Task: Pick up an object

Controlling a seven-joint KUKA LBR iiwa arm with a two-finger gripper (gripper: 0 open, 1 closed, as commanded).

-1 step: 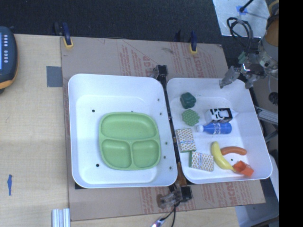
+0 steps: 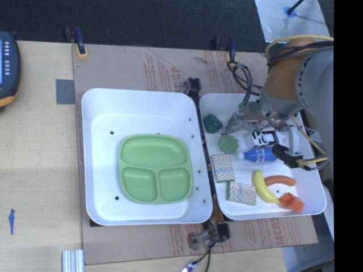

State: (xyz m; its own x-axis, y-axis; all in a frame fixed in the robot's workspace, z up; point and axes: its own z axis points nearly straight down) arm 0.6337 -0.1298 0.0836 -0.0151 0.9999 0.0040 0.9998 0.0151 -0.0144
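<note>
My gripper (image 2: 261,132) hangs over the back half of the right bin (image 2: 317,204), under the grey arm with its orange band (image 2: 285,78). Just below it lies a blue bottle (image 2: 259,154) on its side. Left of the gripper sit a green textured ball (image 2: 228,144) and a dark green lump (image 2: 212,122). Toward the bin's front lie a yellow banana (image 2: 261,186), a red sausage (image 2: 280,180), an orange-red block (image 2: 290,202) and two patterned boxes (image 2: 222,168) (image 2: 243,193). I see nothing held in the gripper.
The left bin (image 2: 96,112) holds a light green divided plate (image 2: 155,168). Black cables (image 2: 241,75) loop near the arm at the right bin's back edge. A dark device (image 2: 8,66) sits at the far left of the bench.
</note>
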